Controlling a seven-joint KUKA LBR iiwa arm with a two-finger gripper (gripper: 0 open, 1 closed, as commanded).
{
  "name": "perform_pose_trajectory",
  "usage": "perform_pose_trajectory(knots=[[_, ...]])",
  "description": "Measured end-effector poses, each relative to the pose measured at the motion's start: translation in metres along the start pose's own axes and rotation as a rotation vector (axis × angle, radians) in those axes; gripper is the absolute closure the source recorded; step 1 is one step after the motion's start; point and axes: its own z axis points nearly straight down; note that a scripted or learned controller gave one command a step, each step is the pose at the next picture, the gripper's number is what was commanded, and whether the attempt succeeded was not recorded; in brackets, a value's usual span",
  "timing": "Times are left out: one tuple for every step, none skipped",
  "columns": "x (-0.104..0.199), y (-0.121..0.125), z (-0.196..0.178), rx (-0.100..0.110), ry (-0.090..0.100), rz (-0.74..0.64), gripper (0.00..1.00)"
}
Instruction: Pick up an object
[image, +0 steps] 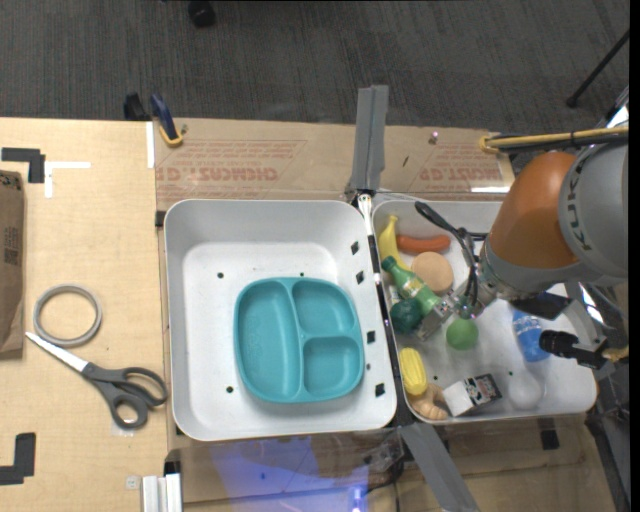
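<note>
My gripper (456, 306) is low in the right bin (560, 400), reaching in from the right under the orange-banded wrist. It sits among a green bottle (410, 284), a dark green round piece (407, 317) and a light green ball (461, 334). A peach-coloured egg shape (432, 270) lies just behind it. Further back are a red sausage-like piece (424, 242) and a banana (387, 240). The arm covers part of the bin's right side.
Toward the bin's front lie a yellow corn cob (412, 371), a tan piece (431, 405), a white and black box (472, 392) and a blue object (528, 335). The left bin (195, 300) holds a teal divided plate (299, 339). Scissors (105, 380) and a tape ring (67, 314) lie on the bench at left.
</note>
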Motion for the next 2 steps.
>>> perform_pose_trajectory(knots=[[0.000,0.000,-0.009,0.001,-0.002,-0.002,1.00],[0.028,0.059,-0.100,0.001,0.000,0.074,1.00]])
